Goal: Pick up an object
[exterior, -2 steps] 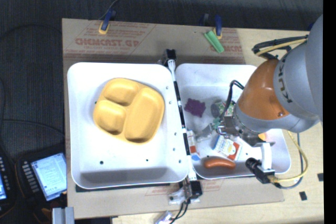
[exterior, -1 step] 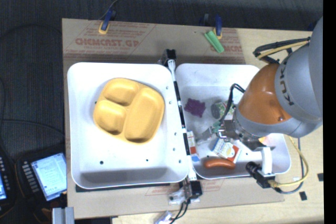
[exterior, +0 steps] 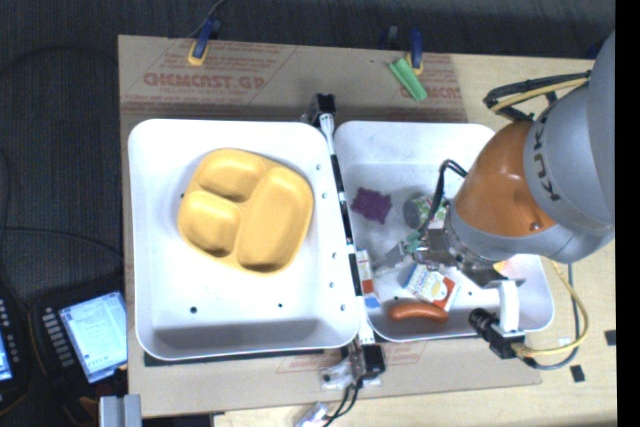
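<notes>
Both white bins (exterior: 150, 215) look like smooth, slightly glossy plastic, and the yellow sectioned tray (exterior: 245, 208) in the left one has a soft satin plastic sheen. The surface (exterior: 300, 75) under them looks like matt brown cardboard with faded red print. The arm's orange band (exterior: 495, 190) is glossy and its grey shell (exterior: 585, 175) smooth.

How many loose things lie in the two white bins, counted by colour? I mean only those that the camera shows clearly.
Yellow: 1, the divided tray in the left bin
Purple: 1, the small lump in the right bin
Red-orange: 1, the sausage-like piece
White and red: 1, the packet
Total: 4. The arm hides other things near the gripper.
</notes>
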`<move>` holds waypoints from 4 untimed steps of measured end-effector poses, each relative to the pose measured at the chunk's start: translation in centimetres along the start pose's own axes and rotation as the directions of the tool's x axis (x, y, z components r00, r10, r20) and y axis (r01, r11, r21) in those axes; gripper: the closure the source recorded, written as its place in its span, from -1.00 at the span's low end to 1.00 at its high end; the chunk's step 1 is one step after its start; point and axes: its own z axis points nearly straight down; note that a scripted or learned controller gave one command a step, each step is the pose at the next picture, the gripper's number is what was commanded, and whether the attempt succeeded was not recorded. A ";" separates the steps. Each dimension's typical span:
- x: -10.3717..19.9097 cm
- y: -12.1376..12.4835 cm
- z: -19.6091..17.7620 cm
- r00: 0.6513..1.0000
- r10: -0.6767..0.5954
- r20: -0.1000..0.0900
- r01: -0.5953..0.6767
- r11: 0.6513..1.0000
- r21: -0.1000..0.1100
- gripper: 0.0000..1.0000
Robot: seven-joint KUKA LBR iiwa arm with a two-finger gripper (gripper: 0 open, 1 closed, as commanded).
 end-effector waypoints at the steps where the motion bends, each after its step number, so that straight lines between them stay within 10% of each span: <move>1: 0.1 0.0 0.0 1.000 0.001 0.002 -0.001 1.000 0.000 -1.00; 4: -0.1 0.0 0.0 1.000 -0.002 -0.002 0.002 1.000 0.002 -1.00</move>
